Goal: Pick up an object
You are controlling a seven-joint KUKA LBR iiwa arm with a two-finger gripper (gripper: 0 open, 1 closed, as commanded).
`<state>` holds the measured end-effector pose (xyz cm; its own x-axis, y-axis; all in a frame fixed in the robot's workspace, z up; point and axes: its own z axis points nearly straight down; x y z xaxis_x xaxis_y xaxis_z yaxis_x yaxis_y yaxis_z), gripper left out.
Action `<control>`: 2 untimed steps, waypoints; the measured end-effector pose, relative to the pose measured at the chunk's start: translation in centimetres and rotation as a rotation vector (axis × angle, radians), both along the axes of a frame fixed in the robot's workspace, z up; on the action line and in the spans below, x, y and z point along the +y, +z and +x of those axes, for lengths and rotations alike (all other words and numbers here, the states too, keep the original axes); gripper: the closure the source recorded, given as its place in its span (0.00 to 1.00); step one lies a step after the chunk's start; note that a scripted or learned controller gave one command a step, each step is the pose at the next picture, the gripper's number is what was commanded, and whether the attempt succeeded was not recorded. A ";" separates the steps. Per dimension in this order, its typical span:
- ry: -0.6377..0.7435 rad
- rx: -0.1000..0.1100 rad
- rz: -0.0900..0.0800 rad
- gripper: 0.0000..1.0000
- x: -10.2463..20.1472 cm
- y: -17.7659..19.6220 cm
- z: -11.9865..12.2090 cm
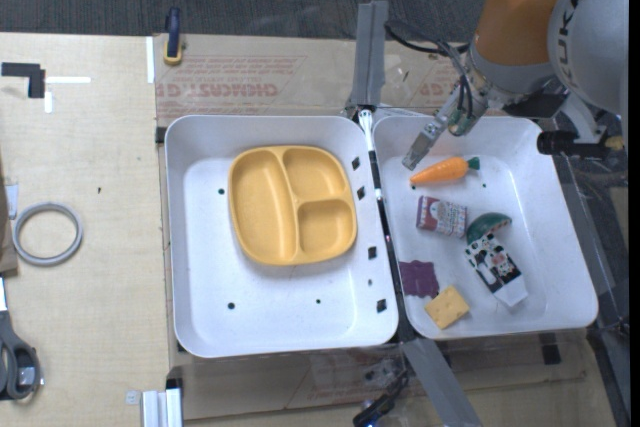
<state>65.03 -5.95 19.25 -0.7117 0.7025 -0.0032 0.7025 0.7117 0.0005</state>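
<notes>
At the near edge of the surface point(90, 315), the left side shows a pair of scissors point(18, 367) partly cut off by the frame, and just beyond them a grey ring of tape point(45, 233) lying flat on the pale wood. The near rims of both bins are crossed by dark brackets and cables that are hard to make out.

In the right bin point(560, 295), nearest the camera, a yellow block that looks like cheese point(447, 307) lies beside a flat purple piece point(418, 278). Farther in and to the right is a black-and-white carton point(496, 267), tilted, with a dark green rounded thing point(487, 225) touching its far end; what that green thing is cannot be told. Beside it, toward the middle, lies a small red-and-white packet point(441, 216). Beyond that an orange carrot point(443, 171) lies on its side, green tip to the right.

The left bin point(200, 315) holds a yellow divided plate point(293, 205) with three compartments.

The end effector point(424, 149) hangs near the far left corner of the right bin, just above and left of the carrot, apart from it. Its fingers appear as one slim grey shape, so I cannot tell whether they are apart or together; nothing is seen between them. The arm point(530, 5) is cut off at the top right.
</notes>
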 end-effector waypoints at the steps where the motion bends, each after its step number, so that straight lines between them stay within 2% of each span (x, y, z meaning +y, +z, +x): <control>1: -0.033 -0.003 0.000 0.00 -5.8 -9.4 -1.8; 2: -0.031 -0.004 -0.002 1.00 -5.8 -8.5 -1.7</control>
